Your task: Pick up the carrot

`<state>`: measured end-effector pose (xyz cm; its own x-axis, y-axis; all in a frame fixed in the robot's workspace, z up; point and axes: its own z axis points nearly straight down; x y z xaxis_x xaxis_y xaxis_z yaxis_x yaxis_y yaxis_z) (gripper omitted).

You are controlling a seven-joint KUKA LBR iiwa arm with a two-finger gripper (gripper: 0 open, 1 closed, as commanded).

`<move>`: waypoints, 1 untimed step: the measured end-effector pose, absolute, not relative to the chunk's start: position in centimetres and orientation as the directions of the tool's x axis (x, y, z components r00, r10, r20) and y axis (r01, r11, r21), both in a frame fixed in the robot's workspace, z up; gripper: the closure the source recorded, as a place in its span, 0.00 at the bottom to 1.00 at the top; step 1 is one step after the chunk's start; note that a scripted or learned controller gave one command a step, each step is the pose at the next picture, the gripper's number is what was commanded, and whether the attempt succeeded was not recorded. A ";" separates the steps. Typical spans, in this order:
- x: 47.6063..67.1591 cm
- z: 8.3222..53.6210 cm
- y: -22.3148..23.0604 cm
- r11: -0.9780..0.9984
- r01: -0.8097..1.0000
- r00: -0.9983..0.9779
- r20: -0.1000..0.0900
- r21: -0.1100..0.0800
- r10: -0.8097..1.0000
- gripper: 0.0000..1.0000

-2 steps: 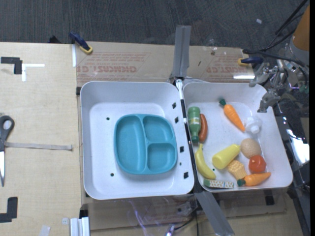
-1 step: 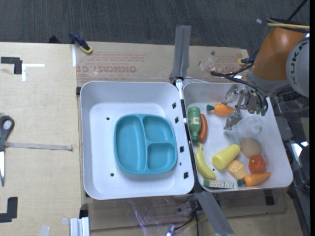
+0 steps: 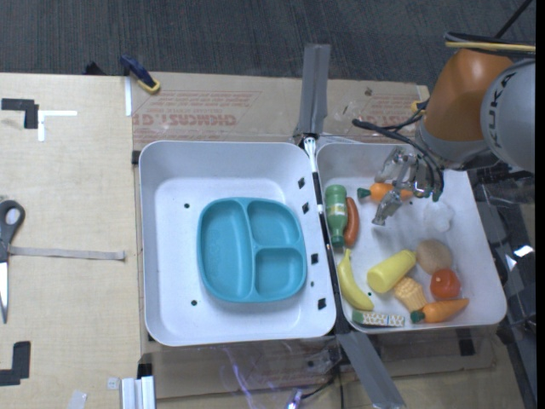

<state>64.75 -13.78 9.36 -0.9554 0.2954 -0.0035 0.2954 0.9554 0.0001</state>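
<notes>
A small orange carrot [image 3: 377, 192] lies crosswise in the upper part of the right bin [image 3: 477, 228], its dull green end pointing left. My gripper [image 3: 393, 189] reaches in from the upper right, and its metal fingers [image 3: 383, 208] are shut on the carrot's middle, so orange shows on both sides of them. Whether the carrot rests on the bin floor or hangs just above it I cannot tell. A second, larger carrot [image 3: 443, 310] with a green top lies at the bin's front right corner, far from the gripper.
The right bin also holds a green bottle [image 3: 335, 206], a red sausage [image 3: 352, 221], a banana [image 3: 351, 283], a yellow cylinder [image 3: 391, 271], corn [image 3: 410, 294], a tomato [image 3: 444, 283] and a tan round fruit [image 3: 434, 254]. In the left bin [image 3: 162, 228] lies a blue divided plate [image 3: 253, 250].
</notes>
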 end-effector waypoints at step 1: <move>62.1 9.3 -10.5 0.824 0.566 -0.824 -0.003 0.000 0.566 0.00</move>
<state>62.14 -10.53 9.31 -0.8243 0.5661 -0.0033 0.5661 0.8243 0.0005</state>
